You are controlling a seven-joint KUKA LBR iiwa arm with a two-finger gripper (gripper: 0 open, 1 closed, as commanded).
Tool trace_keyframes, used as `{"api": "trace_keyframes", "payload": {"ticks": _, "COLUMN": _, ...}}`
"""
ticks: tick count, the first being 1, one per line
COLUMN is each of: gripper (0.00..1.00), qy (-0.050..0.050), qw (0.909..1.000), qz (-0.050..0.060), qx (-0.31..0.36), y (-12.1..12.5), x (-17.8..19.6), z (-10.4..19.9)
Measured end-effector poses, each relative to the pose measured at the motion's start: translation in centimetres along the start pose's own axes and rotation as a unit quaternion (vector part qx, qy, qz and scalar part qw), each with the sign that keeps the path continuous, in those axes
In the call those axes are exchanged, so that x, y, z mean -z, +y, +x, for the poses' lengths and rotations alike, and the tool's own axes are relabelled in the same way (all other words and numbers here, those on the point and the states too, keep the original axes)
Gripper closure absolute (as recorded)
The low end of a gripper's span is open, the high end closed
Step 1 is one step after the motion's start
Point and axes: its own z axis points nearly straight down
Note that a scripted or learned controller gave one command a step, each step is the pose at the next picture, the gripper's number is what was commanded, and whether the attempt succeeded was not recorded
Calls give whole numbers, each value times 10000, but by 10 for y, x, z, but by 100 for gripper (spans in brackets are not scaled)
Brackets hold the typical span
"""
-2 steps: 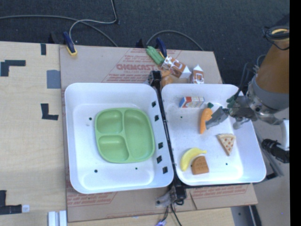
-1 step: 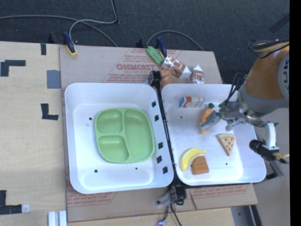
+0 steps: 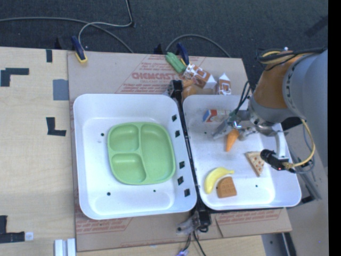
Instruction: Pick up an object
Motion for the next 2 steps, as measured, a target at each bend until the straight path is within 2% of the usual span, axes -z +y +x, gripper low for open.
{"api": "trace_keyframes", "payload": {"ticks": 1, "gripper": 100, "qy": -10, "qw": 10000, "qz": -3, "qx": 0, "y": 0, "x": 10, "z": 0}}
{"api": "trace_keyframes", "payload": {"ticks": 2, "gripper": 100, "qy": 12, "qw": 10000, "qz": 36, "qx": -3, "y": -35, "x": 91, "z": 46}}
